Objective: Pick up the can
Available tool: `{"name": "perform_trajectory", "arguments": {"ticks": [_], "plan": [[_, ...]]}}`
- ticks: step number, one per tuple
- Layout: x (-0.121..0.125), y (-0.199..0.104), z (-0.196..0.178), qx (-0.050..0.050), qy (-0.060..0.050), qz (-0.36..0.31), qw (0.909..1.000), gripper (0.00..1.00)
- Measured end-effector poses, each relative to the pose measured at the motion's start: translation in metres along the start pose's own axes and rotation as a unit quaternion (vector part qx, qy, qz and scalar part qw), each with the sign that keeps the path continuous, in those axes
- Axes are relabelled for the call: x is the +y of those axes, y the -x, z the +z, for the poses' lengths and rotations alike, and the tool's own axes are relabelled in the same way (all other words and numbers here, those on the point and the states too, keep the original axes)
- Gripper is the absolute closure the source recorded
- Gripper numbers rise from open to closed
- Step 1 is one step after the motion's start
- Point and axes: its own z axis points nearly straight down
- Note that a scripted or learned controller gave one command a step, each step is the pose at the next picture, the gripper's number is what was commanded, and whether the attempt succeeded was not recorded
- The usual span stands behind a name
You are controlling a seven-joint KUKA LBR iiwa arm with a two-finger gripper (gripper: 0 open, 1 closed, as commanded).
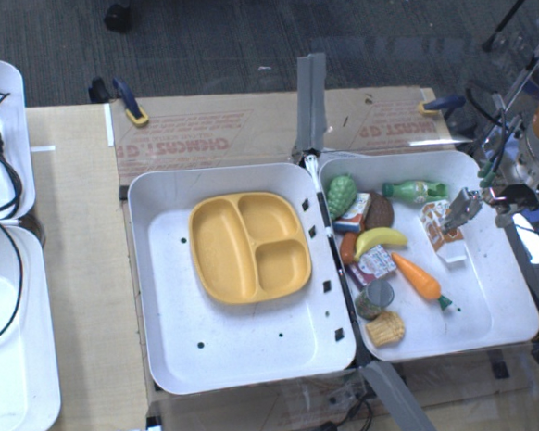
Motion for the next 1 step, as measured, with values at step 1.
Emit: {"name": "perform_trajectory", "arguments": {"ticks": [1], "plan": [[0.0026,0.0194,-0.0423,0.0,0.001,0.009,1.0,0.0]]}}
